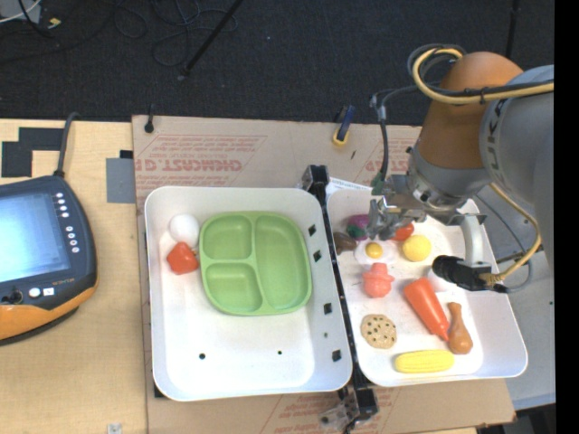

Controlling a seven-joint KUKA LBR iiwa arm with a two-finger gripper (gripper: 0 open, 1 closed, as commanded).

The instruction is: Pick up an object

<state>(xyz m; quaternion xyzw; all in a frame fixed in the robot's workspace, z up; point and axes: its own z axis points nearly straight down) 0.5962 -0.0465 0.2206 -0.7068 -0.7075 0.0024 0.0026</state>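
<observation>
Pick not yet made: nothing is seen between the fingers. The gripper (387, 217) is low in the right bin (507, 351); whether it is open or closed cannot be told.

Just under the tips: a fried egg (374, 250) and a purple piece (358, 223). Just beside them: a yellow ball (416, 248) and a red bit (403, 233). Nearer the camera: pink toy (377, 282), carrot (425, 305), cookie (378, 330), corn (422, 362). Any may be the target. Closing and lifting remain.

A robotics lab: left of the desk (99, 152) rests a teach pendant (36, 251), cables (136, 7) trail on dark carpet behind it, and toy food fills its right bin (507, 351).
</observation>
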